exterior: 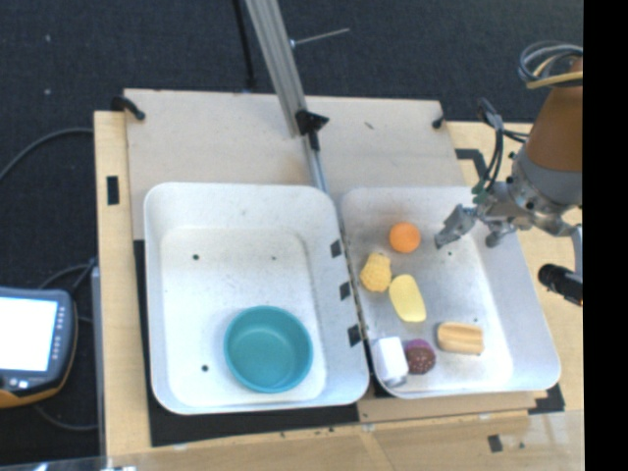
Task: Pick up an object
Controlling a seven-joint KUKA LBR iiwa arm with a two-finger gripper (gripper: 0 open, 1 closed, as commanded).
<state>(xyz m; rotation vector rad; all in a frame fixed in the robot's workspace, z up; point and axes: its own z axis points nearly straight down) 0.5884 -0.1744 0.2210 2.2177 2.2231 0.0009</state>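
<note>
1. Grey metal gripper (475, 230) up over the back right part of the right bin (510, 307), fingers spread apart, nothing between them.
2. Closest thing: the orange ball (404, 237), just to the left of the fingers in the camera view and a bit lower down, sitting alone with bare floor all around.
3. Further on: a bumpy yellow piece (376, 272) and a smooth yellow oval (407, 298), side by side, the oval's long way pointing toward the front.
4. Near the front wall: a tan bread roll (460, 338), a dark purple ball (421, 357) and a white block (391, 359), the last two touching.
5. Over in the left bin (177, 214): a teal bowl (268, 348), well apart.
6. Best pick probably the orange ball: near, round, plenty of room, no wall close by.
</note>
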